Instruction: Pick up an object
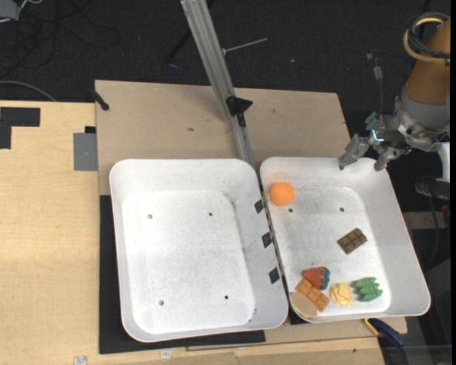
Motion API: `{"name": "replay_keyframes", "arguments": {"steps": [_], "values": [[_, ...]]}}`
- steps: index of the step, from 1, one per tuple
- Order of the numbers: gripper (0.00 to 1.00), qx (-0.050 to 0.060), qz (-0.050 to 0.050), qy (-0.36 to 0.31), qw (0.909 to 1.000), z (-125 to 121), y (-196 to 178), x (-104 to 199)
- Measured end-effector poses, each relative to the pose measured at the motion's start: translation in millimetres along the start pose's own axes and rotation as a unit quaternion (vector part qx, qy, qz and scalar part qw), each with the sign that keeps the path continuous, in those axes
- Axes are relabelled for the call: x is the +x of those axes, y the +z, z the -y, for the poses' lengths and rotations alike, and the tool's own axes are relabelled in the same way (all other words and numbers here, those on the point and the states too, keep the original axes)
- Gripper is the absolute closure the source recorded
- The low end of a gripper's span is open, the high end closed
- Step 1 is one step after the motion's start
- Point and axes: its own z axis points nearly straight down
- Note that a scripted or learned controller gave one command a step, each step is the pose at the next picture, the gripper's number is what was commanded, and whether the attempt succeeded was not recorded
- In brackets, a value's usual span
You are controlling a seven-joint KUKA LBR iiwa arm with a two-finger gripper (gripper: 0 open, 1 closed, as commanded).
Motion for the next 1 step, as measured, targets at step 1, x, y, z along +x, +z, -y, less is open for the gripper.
{"name": "replay_keyframes", "arguments": {"steps": [1], "values": [[0.0,-0.002,0.001,-0.002,1.0,-1.1,-3.6,0.6]]}}
